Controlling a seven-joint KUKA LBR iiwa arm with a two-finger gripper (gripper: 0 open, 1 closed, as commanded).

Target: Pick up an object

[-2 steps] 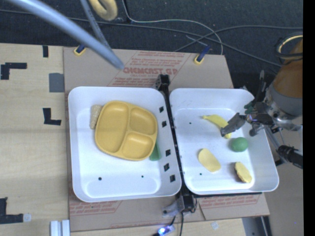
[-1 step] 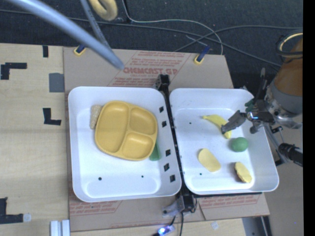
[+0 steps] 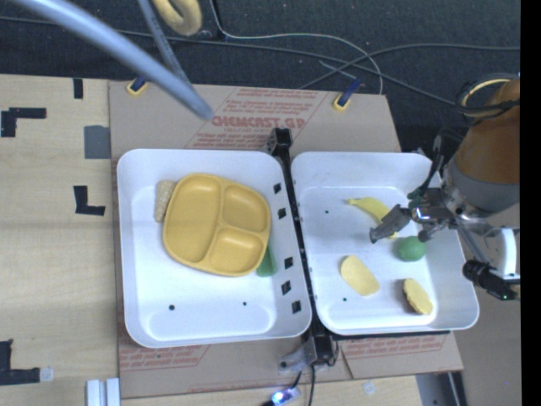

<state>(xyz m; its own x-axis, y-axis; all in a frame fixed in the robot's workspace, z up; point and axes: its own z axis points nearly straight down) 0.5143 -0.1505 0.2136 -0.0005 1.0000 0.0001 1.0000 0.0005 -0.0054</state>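
Note:
The right bin (image 3: pixel 439 315) holds a small yellow banana (image 3: pixel 367 205), a green ball (image 3: pixel 412 249), a pale yellow oval piece (image 3: pixel 359 276) and a yellow-orange piece (image 3: pixel 417 296). My gripper (image 3: pixel 400 229) reaches in from the right and hangs over the middle of this bin. It sits just left of and above the green ball, and right of and below the banana. Its dark fingers are spread open and I see nothing held between them.
In the left bin (image 3: pixel 139 311) lies a yellow divided plate (image 3: pixel 217 224), with a tan piece (image 3: pixel 163 200) at its left edge and a green piece (image 3: pixel 267 264) peeking out at its right. Black clips (image 3: pixel 290 244) line the divider between the bins. Cables run across the back.

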